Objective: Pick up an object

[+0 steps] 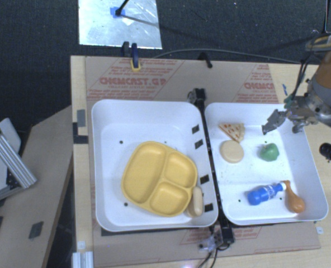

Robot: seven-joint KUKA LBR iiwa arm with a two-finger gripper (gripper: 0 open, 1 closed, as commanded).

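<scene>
Claw (283, 121) fingers are being held apart over the upper right part of the right bin (316, 166), one dark tip pointing left near the bin's back wall and the other lying closer to the wrist; nothing is being gripped between them and nothing is being touched, so far as can be judged. No object is being carried yet. The likeliest target is being taken to be the green object (269, 151), which is lying just below and slightly left of the tips. Near it, the pale round disc (231, 151) and the pizza slice (232, 130) are lying close together, and the blue bottle (264, 194) and orange drumstick (293, 199) are lying toward the front. In the left bin (107, 149) a yellow divided tray (159, 177) is resting with a tan bread roll (196, 201) at its edge. For a clean pick, the spread fingers are best being centred over one isolated item and lowered straight down before being closed.
</scene>
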